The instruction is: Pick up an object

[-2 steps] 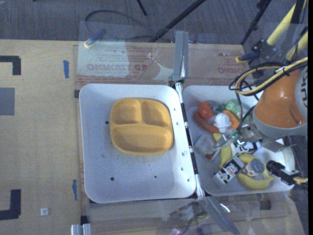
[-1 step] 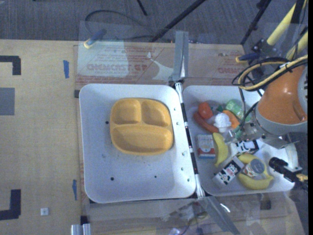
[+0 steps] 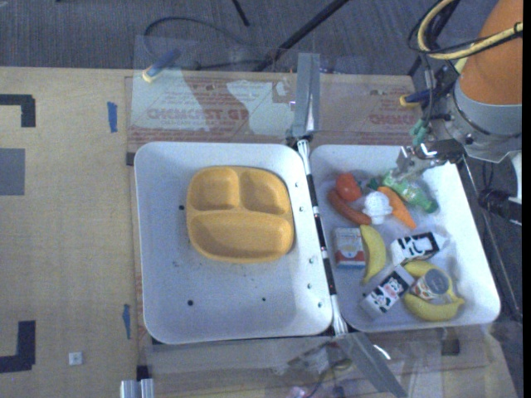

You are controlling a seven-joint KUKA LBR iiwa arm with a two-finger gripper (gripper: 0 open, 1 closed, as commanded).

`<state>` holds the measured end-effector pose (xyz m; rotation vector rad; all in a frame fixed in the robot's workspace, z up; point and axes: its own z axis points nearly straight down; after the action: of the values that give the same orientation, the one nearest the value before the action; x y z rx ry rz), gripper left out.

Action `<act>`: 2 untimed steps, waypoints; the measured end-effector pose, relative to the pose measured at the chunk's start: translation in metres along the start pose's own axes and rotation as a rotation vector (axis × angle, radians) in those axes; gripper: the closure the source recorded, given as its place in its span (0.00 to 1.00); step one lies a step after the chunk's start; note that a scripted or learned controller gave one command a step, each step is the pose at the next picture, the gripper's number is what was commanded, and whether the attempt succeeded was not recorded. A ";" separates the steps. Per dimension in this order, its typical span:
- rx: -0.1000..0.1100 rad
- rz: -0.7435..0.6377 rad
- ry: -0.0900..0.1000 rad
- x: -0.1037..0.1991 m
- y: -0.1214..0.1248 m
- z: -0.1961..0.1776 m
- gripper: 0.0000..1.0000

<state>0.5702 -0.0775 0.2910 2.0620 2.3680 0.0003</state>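
Two shallow white bins sit side by side, and the right bin [image 3: 477,247] serves as the landmark here. The gripper [image 3: 412,159] hangs over that bin's far edge, just above a green object [image 3: 412,191] lying near the bin's far side; whether it touches that object, and how its claw is set, cannot be told from this slanted view, and nothing is plainly seen held. Inside the right bin are two bananas: one banana [image 3: 374,251] near the middle, and a second banana [image 3: 431,299] at the near side with a round label on it. Two small black-and-white cartons lie there too, one carton [image 3: 416,245] toward the middle and the other carton [image 3: 387,292] nearer the front. One carrot [image 3: 398,205], one red piece [image 3: 348,187], one white lump [image 3: 377,205] and one small box [image 3: 349,247] complete the pile. Left of the right bin, the left bin [image 3: 166,288] holds one yellow divided plate [image 3: 240,213].
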 end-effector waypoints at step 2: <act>-0.001 -0.329 0.000 -0.057 -0.039 0.054 1.00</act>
<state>0.5392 -0.1391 0.2372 1.6463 2.6731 0.0012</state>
